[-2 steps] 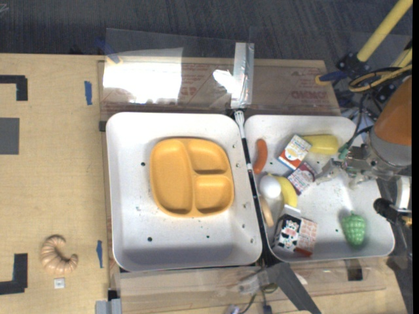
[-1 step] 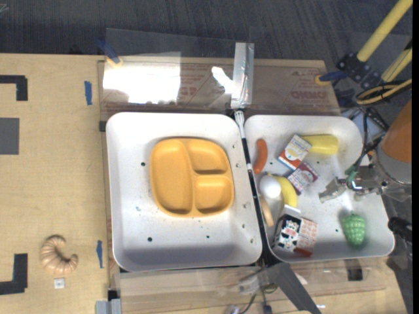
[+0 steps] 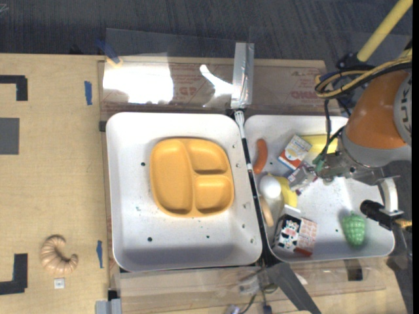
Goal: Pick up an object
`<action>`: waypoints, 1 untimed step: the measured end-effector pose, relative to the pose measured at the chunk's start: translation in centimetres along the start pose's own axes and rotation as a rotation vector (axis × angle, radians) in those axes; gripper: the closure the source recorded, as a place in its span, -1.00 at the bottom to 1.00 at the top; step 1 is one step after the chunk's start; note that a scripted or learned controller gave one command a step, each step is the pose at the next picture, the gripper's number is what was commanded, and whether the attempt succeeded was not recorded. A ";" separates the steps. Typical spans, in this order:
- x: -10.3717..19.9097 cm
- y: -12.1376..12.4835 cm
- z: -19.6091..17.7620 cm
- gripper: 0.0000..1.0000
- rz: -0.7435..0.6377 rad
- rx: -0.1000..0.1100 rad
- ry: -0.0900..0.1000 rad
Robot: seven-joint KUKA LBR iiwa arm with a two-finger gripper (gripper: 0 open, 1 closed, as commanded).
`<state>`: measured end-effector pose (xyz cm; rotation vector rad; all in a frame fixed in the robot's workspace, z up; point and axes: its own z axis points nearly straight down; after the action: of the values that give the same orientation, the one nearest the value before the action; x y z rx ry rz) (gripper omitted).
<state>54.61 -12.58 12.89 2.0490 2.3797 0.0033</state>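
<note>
A pale wooden bench (image 3: 46,175) marked with black squares and bits of blue tape (image 3: 88,91) sits on dark grey carpet (image 3: 163,5). Glare falls on a clear plastic sheet (image 3: 150,80) behind.

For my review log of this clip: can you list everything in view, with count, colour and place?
divided plate: 1, yellow-orange, middle of left bin
hot dog toy: 1, orange-red, right bin, upper left
egg: 1, white, right bin, left side
small carton: 1, white with blue and orange, right bin, top
cow-print carton: 1, black, white and red, right bin, bottom left
bumpy fruit toy: 1, green, right bin, lower right
croissant toy: 1, tan, bench, left of the bins
arm: 1, grey and orange, over right bin
gripper: 1, metallic, above right bin's middle
</note>
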 end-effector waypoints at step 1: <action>0.4 -5.7 4.1 -1.00 -0.029 -0.004 -0.002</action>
<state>48.92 -12.99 8.76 2.0119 2.4063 0.0060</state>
